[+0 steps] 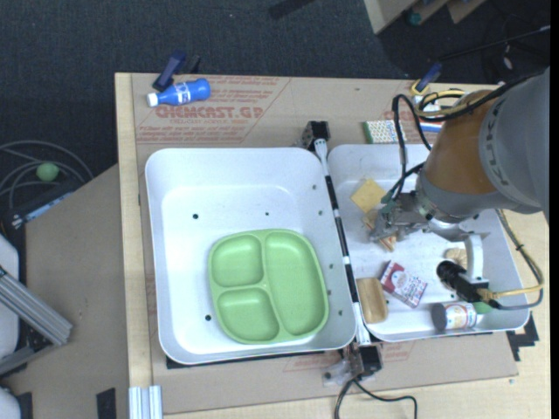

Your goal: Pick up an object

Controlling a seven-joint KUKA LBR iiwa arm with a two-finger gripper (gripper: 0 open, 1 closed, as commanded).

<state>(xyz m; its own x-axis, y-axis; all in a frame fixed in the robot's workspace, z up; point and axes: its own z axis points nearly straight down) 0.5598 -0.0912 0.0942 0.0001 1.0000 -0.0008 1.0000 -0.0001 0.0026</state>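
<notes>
On the far left, the left bin (175, 234) holds a green plate (265, 285) with three little sections. Nothing sits on the plate.

Up at the back of the bench, a small blue and white bottle (179, 92) lies on its side on the cardboard, well away from the bins.

Next comes the right bin (349, 160). This is where the small things are. A tan block (368, 194) lies near the back. A brown block (372, 298) lies near the front, just beside a small red and white packet (403, 285). A little bottle with a white cap (457, 317) lies at the front edge.

The arm (489, 160) reaches in from the right, big and grey with an orange band. Its gripper (390, 222) is low inside the right bin, in the middle, just in front of the tan block. The tip is dark and tangled-looking, so whether it is spread or squeezed cannot be told. Something small may be under it, but it is too blurry to name.

The job looks only partly done. The gripper is down among the things, but nothing can be seen lifted up in it. It seems the grab and the lift are what is left.
</notes>
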